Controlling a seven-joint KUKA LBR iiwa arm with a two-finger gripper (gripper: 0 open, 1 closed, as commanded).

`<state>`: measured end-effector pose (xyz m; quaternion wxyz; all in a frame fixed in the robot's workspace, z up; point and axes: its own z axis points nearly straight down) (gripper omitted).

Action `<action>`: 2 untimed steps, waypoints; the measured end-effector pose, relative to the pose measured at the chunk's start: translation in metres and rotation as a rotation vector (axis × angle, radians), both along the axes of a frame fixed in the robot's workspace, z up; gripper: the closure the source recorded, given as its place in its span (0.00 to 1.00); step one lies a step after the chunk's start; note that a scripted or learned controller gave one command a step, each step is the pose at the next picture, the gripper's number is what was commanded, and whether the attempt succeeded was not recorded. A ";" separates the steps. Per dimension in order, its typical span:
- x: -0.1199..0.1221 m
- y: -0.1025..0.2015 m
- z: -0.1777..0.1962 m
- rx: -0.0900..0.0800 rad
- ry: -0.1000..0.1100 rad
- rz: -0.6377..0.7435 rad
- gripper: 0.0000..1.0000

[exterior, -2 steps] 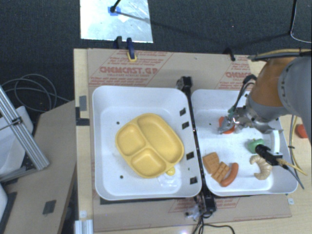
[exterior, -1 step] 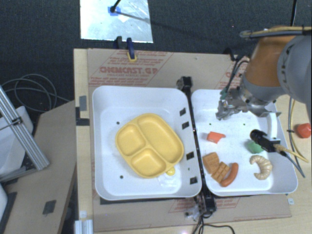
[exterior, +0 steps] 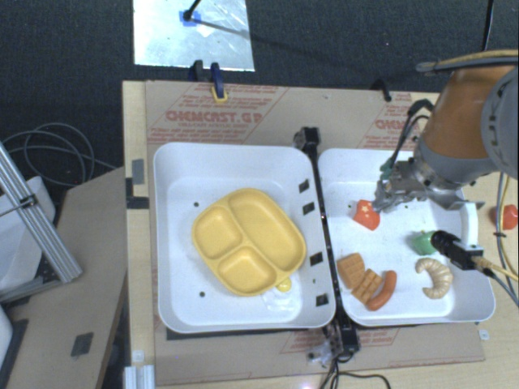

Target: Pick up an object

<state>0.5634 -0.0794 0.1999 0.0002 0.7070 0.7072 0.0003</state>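
Grey fingers [exterior: 388,194] are seen low in the right bin [exterior: 478,298], beside a red toy [exterior: 366,215].
Whether the fingers are open or closed cannot be told. The red toy is touching the bin floor. A green toy [exterior: 422,242], croissant [exterior: 435,277], sausage [exterior: 382,290] and waffle [exterior: 358,275] are spread nearby. A yellow plate [exterior: 247,240] is laid in the left bin [exterior: 174,217].

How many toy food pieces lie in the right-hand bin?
5: a red piece by the end effector, a green piece, a croissant, a waffle piece, a sausage. The arm may hide others.
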 end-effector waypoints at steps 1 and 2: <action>-0.030 -0.010 -0.011 0.000 0.003 0.000 1.00; -0.051 -0.014 0.002 0.000 0.001 0.000 1.00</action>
